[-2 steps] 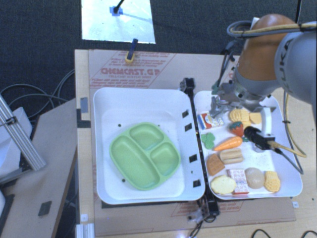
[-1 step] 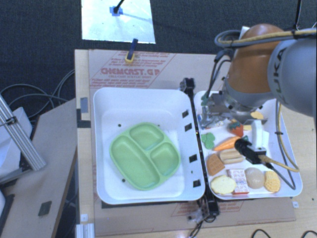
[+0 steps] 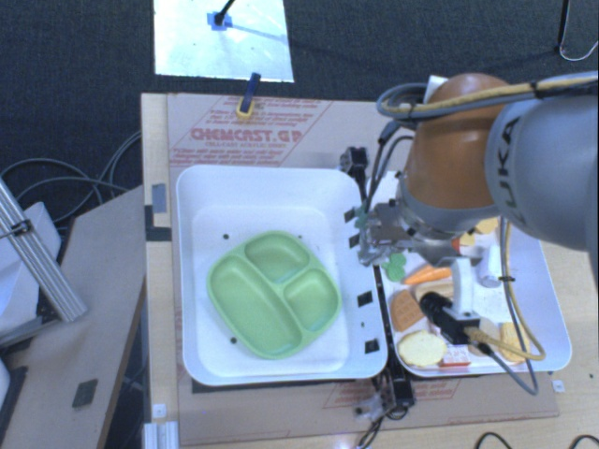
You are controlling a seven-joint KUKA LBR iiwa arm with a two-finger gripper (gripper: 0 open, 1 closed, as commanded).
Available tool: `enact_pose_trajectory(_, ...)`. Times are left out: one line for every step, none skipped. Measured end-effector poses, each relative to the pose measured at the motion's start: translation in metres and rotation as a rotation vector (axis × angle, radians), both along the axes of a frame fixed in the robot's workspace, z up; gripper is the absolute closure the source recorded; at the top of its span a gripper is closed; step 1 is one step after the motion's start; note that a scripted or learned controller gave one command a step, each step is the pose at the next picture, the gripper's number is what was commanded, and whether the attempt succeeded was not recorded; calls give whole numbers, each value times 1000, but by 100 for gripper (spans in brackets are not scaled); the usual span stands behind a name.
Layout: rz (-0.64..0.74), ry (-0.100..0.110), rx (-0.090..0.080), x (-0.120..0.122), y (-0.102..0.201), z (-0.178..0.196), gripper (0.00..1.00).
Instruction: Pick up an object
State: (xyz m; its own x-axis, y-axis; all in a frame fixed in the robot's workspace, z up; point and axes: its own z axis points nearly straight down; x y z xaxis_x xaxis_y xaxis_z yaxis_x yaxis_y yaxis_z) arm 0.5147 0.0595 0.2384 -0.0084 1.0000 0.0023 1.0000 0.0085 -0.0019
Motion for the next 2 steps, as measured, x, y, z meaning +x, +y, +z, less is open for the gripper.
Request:
enact_pose_trajectory(-2, 0, -1, -17, 20, -25, 100)
enact_pose_trajectory(-4, -4, -2, -7, 17, -10, 100)
